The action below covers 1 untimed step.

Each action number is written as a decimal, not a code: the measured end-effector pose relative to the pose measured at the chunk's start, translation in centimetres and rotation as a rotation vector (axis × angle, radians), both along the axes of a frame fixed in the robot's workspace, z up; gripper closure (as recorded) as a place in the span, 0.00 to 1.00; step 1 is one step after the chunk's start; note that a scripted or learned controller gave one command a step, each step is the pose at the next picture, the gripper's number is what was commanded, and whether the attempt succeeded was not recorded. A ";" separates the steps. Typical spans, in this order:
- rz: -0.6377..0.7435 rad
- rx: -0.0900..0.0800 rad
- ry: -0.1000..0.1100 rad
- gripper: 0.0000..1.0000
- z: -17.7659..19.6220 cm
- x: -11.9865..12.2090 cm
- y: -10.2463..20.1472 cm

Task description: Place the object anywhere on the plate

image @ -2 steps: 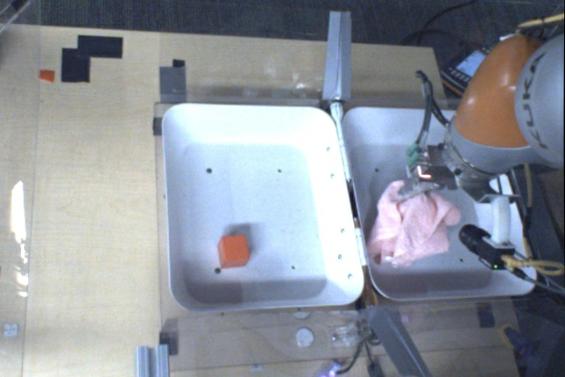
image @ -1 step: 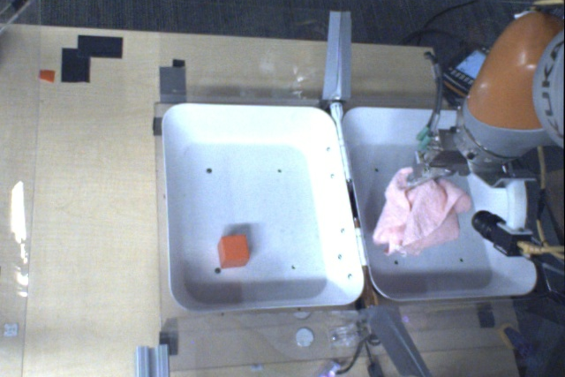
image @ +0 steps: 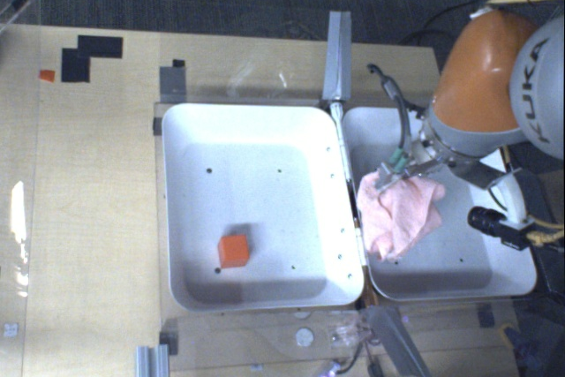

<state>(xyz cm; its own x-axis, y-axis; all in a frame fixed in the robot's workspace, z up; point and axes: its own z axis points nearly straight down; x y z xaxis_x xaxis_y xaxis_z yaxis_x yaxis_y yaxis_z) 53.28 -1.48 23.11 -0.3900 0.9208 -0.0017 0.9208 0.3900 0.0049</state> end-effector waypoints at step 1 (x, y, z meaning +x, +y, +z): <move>0.402 -0.002 -0.002 1.00 -0.4 1.5 4.7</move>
